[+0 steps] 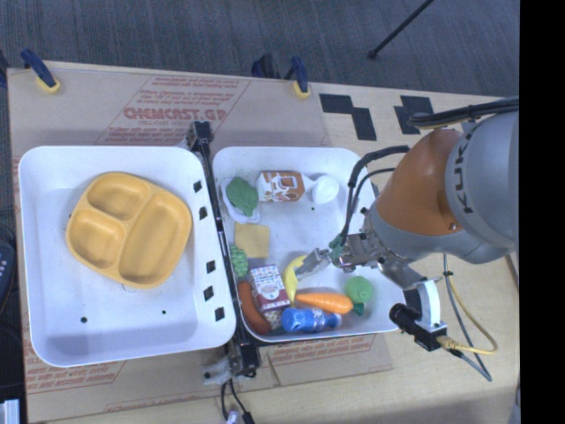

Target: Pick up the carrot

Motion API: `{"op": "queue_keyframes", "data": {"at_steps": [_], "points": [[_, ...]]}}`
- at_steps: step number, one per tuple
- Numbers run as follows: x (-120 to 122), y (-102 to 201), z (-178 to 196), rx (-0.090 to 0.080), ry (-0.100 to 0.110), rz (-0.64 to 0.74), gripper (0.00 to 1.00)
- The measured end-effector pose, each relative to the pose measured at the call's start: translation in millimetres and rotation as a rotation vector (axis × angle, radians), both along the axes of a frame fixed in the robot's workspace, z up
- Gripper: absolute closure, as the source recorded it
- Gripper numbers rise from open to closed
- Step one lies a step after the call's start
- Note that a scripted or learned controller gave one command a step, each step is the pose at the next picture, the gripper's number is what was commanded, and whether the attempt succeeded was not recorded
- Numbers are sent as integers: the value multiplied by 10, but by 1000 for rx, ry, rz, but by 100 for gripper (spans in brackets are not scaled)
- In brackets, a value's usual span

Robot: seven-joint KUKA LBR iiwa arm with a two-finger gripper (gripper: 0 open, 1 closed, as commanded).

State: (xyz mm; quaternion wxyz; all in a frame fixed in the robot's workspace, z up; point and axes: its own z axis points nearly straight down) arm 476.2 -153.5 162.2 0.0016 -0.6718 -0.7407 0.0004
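Observation:
The carrot (324, 302), orange with a green leafy top (358, 291) at its right end, lies flat near the front wall of the right bin (349, 162). My gripper (316, 261) hovers just above and slightly left of the carrot, over the bin's middle, beside a yellow banana (291, 279). Nothing is visibly held. The grey and orange arm (424, 197) reaches in from the right and covers the bin's right wall.
Around the carrot lie a blue bottle (309, 321), a red-white packet (267, 288), a sausage (248, 305), a yellow cheese slice (252, 239), green lettuce (241, 195), a brown carton (281, 186) and a white piece (325, 189). The left bin (53, 325) holds a yellow divided plate (130, 228).

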Motion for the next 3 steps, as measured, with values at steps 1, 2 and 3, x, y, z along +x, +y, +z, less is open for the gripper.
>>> {"op": "queue_keyframes", "data": {"at_steps": [1, 2, 3], "points": [[13, 50, -574, -1, -5, 84, 0], [49, 305, -653, -12, -19, 240, 0], [8, 667, 296, -1, -3, 522, 0]]}}
